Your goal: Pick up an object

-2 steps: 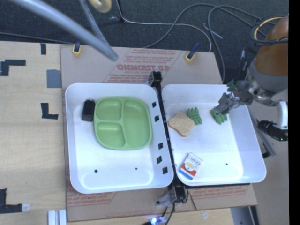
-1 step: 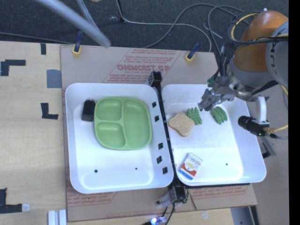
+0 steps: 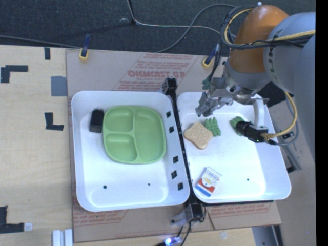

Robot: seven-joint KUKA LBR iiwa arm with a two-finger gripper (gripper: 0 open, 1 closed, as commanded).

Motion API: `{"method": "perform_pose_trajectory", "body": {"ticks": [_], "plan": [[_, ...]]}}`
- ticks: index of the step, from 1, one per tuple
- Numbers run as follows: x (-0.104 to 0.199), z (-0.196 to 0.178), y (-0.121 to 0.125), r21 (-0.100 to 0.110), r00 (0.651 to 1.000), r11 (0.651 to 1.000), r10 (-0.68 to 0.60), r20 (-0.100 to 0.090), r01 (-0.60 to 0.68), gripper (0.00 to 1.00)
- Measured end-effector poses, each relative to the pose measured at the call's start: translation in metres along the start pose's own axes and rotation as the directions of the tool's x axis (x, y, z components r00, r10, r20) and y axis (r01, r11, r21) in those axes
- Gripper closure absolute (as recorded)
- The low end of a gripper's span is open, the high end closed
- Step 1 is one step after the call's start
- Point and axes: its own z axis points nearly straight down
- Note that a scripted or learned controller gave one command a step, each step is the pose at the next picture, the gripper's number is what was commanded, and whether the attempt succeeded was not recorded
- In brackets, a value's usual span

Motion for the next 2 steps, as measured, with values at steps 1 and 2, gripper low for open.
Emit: {"method": "perform_pose_trajectory", "body": {"ticks": [1, 2], "plan": [[0.055, 0.011, 0.015, 0.0, 1.0, 1.0, 0.001, 0.0, -0.001, 1.0], [0.112, 0.015, 0.028, 0.0, 1.0, 1.0, -0.001, 0.0, 0.001, 1.0]]}}
